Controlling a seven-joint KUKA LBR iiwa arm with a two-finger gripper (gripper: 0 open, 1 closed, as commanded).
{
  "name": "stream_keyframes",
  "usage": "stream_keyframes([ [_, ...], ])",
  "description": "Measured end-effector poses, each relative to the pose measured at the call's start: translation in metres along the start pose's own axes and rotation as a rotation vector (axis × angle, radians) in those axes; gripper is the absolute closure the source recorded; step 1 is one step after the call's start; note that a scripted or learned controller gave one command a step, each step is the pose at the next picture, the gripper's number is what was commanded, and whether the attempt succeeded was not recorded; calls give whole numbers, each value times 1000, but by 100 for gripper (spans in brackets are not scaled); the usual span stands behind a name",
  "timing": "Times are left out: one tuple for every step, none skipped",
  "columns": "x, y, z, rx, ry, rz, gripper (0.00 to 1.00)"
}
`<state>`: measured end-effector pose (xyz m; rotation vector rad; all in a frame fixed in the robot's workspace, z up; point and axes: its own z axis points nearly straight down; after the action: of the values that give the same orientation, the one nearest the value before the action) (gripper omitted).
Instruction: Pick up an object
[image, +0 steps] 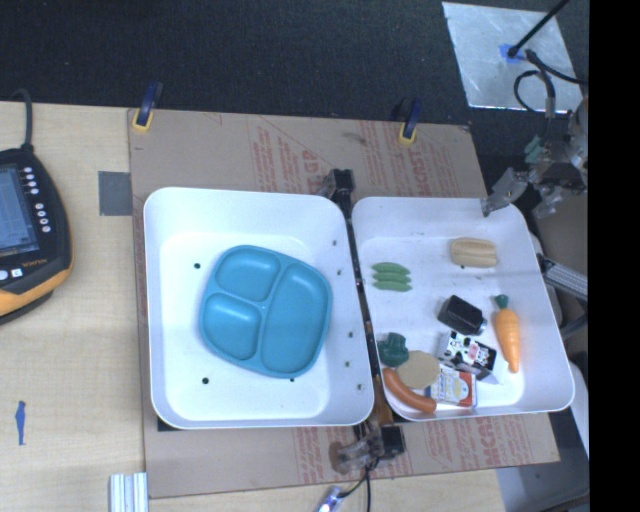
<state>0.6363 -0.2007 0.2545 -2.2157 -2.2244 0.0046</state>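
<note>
Gripper (500, 195): finger state indeterminable; beyond right white bin (520, 225). Nearest isolated target: tan bread-roll-shaped toy (472, 252); approach vertically.

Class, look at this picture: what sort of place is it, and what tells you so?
Probably a robotics lab bench: two white bins clamped on cardboard, a teach pendant at the left edge, and toy food such as a carrot laid out for grasping trials.

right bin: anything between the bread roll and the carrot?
Nothing. In the camera view the bread roll sits above the carrot, with bare white floor of the right bin between them; the black block lies left of that line.
</note>
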Motion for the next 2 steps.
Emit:
stream_keyframes([
  [13,20,158,0,0,-3,0],
  [-7,-47,160,-4,6,-6,0],
])
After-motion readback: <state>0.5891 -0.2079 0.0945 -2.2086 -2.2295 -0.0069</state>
